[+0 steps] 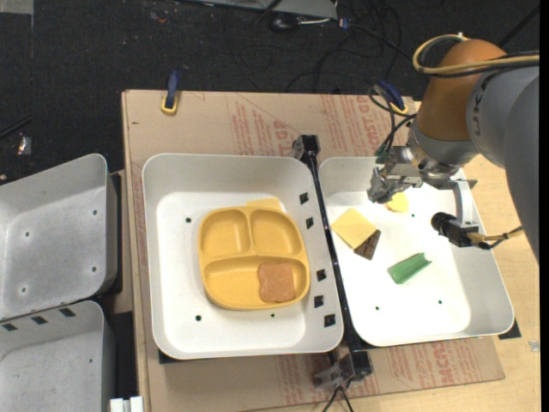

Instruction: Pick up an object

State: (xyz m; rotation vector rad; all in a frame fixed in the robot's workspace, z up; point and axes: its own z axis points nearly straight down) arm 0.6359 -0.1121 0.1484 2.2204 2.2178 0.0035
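The pincer (388,187) hangs low over the far end of the right bin (489,312); I cannot tell its state. Just beside it lies 1 small yellow piece (397,202). Nearby lie 1 yellow block (353,227), 1 brown piece (369,246) touching it, and 1 green stick (408,267). The left bin (171,230) holds 1 yellow tray (232,239) with 1 tan patty (276,281).

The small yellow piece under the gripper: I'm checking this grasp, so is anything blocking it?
Nothing visible does. The gripper hangs right above the small yellow piece; the yellow block lies apart, lower left.
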